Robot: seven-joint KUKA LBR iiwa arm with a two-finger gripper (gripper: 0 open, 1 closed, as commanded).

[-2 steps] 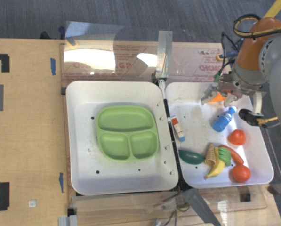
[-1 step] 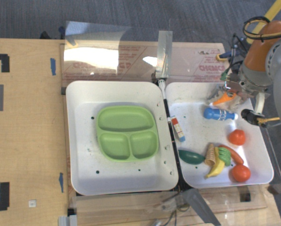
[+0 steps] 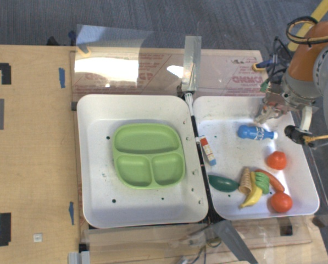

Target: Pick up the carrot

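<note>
The carrot [image 3: 273, 182], orange-red with a green leafy top, lies in the right bin [image 3: 229, 122] near its front right corner. It is wedged between a yellow banana [image 3: 251, 197] and two red tomatoes [image 3: 277, 160] [image 3: 281, 202]. My gripper [image 3: 267, 114] hovers over the bin's back right part, just above a blue bottle [image 3: 255, 132]. It stands well behind the carrot, open, with nothing between its fingers.
A dark green vegetable [image 3: 223, 183], a tan cone-shaped piece [image 3: 245, 180] and a small red and white box [image 3: 208, 150] also lie in the right bin. The left bin [image 3: 92, 164] holds a green divided plate [image 3: 148, 154]. A clear panel [image 3: 125, 65] stands behind the bins.
</note>
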